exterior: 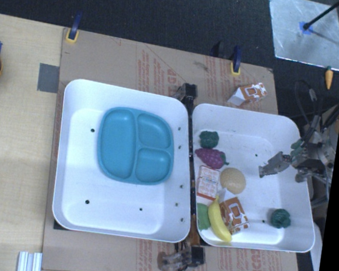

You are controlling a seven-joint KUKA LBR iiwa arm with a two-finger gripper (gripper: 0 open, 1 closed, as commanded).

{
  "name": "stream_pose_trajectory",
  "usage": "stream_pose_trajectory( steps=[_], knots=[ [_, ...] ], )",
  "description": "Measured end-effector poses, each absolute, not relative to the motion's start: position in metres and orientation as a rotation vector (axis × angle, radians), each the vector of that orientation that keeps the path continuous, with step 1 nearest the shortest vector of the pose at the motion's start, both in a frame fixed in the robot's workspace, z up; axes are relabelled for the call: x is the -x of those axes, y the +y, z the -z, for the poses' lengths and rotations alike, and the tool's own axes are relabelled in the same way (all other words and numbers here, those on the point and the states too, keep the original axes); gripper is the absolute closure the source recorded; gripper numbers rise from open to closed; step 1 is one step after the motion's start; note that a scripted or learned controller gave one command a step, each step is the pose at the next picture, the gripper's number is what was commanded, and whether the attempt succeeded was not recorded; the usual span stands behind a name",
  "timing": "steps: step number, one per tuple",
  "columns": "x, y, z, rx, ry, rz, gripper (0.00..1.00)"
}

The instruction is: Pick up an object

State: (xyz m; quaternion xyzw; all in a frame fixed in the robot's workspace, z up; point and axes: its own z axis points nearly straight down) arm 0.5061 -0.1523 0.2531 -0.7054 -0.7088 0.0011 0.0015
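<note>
A: Camera view is showing the grey two-finger gripper point(280, 165) hanging over the right-hand shallow white bin point(254, 123), close to that bin's right wall. One grey finger is pointing left toward the bin's middle. I am not making out the second finger clearly, so I cannot tell whether the jaws are apart or together. Nothing is sitting between them.

B: What is lying nearest it?

A: Taking the gripper as the mark: the small dark green lump point(280, 218) is resting below it, near the bin's lower right corner, on its own. The round beige ball point(233, 180) is lying to the left and a little lower. Further left the purple grape cluster point(211, 157) and the dark green broccoli-like piece point(209, 138) are sitting by the bin's left wall.

B: And the crowded corner?

A: Down and left of the gripper, the yellow banana point(219, 222) is lying with its long axis running top-left to bottom-right, touching the small orange and white carton point(234, 213). A flat red and white packet point(208, 182) is lying just above them.

B: So which one is the likely pick?

A: I am judging the beige ball or the green lump easiest: both are standing apart from neighbours. The ball calls for a short move left; the lump, a move down along the right wall. The light blue sectioned plate point(136, 145) in the left-hand white bin point(70, 211) is lying well apart, far left.
</note>
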Motion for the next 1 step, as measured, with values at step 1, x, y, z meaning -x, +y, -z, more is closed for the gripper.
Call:
stream_pose_trajectory(
  steps=[1],
  knots=[
    [-0.5166,-0.1251,-0.1457,2.213,-2.225,-0.007,0.0]
  ],
)
